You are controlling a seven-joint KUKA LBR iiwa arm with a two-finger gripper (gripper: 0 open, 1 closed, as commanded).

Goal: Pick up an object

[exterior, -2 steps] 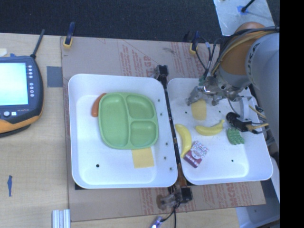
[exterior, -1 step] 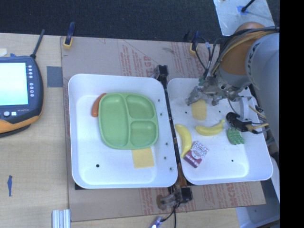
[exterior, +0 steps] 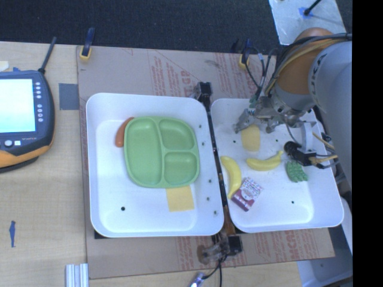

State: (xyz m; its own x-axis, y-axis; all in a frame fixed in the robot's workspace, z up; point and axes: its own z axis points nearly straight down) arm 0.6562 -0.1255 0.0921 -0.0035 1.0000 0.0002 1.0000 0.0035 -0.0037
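Observation:
My gripper (exterior: pixel 257 123) hangs over the back left part of the right bin (exterior: pixel 323 217). A pale yellow block (exterior: pixel 251 140) lies directly below it, touching or nearly touching the fingertips. Whether the block is between the fingers is hidden by the wrist. In the same bin lie a yellow banana (exterior: pixel 231 173) by the left wall, a second banana (exterior: pixel 264 162) in the middle, a red and white packet (exterior: pixel 247 194) and a green knobbly piece (exterior: pixel 295 171).
The left bin (exterior: pixel 102 211) holds a green divided plate (exterior: pixel 161 152), an orange sausage (exterior: pixel 121 133) partly under the plate's left edge, and a yellow square slice (exterior: pixel 180 199). A teach pendant (exterior: pixel 21 115) lies on the bench at far left.

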